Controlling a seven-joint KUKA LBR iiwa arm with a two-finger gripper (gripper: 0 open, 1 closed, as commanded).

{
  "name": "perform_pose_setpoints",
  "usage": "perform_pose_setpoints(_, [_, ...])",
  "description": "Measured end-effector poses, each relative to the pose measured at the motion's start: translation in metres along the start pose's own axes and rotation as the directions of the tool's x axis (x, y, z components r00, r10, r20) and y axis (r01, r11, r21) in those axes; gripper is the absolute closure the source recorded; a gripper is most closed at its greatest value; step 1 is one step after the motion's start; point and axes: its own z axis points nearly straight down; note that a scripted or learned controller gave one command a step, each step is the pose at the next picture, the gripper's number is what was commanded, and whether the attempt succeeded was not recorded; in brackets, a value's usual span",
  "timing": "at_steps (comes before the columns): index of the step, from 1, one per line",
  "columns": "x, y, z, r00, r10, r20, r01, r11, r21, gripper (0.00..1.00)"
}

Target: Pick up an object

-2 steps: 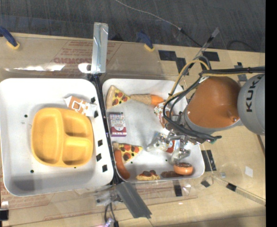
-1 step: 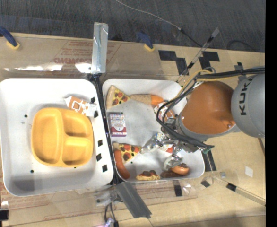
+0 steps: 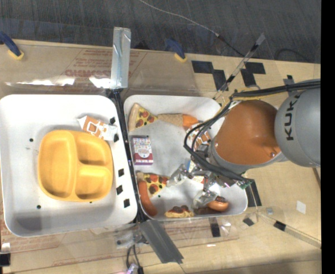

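Hand [image 3: 197,186] over right bin [image 3: 173,104] | toy foods crowd beneath

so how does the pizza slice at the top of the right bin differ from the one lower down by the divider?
The upper pizza slice lies at the right bin's top-left corner; the lower pizza slice lies further down, near the gripper. The upper one lies apart from the other items; the lower one touches a hot dog. Both look like toy slices with red toppings, lying flat.

Even bright light, soft shadows, slight blur
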Motion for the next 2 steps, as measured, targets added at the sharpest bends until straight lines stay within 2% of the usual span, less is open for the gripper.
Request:
perform_pose_setpoints(1, [-0.043, -0.043, -0.002, 0.973, -0.233, 0.002, 0.233, 0.972, 0.006, 0.0])
perform_pose_setpoints(2, [-0.019, -0.046, -0.001, 0.948, -0.317, 0.0, 0.317, 0.948, 0.002, 0.0])
